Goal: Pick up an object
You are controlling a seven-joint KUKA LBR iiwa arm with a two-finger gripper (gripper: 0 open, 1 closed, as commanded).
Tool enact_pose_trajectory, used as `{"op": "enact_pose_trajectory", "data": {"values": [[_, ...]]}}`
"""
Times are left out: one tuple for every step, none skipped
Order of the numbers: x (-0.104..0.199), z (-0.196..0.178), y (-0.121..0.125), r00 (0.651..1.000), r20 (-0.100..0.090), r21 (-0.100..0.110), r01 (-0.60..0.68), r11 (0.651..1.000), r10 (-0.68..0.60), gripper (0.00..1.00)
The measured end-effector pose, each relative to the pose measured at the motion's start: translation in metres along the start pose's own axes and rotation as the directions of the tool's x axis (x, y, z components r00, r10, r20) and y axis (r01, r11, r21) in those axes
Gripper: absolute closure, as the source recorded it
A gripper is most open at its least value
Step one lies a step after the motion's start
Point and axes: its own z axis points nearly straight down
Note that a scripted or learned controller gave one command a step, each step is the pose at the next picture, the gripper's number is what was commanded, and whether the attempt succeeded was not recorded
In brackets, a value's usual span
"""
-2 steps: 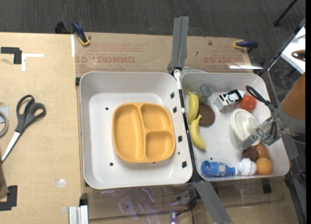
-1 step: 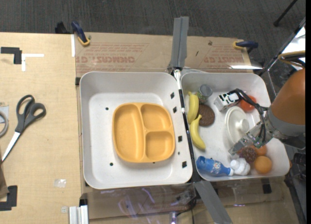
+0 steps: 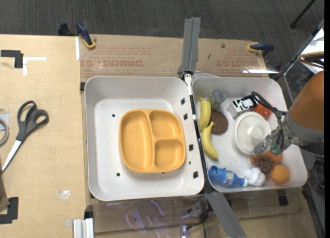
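- Two white bins [image 3: 98,144] [image 3: 276,84]
- One yellow tray [image 3: 152,140]
- Two bananas [image 3: 204,113] [image 3: 209,141]
- One white bowl [image 3: 251,131]
- One brown cookie [image 3: 219,122]
- One blue bottle [image 3: 227,176]
- One orange ball [image 3: 279,174]
- One pair of scissors [image 3: 23,128]

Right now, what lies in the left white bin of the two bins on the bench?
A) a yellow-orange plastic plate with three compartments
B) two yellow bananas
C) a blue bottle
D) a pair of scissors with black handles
A: the yellow-orange plastic plate with three compartments lies flat in the middle of the left white bin, while the two yellow bananas and the blue bottle lie in the right bin.
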Motion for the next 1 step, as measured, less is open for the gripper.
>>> {"op": "enact_pose_trajectory", "data": {"values": [[0.0506, -0.1127, 0.068, 0.985, -0.014, 0.013, -0.17, 0.985, 0.17, 1.0]]}}
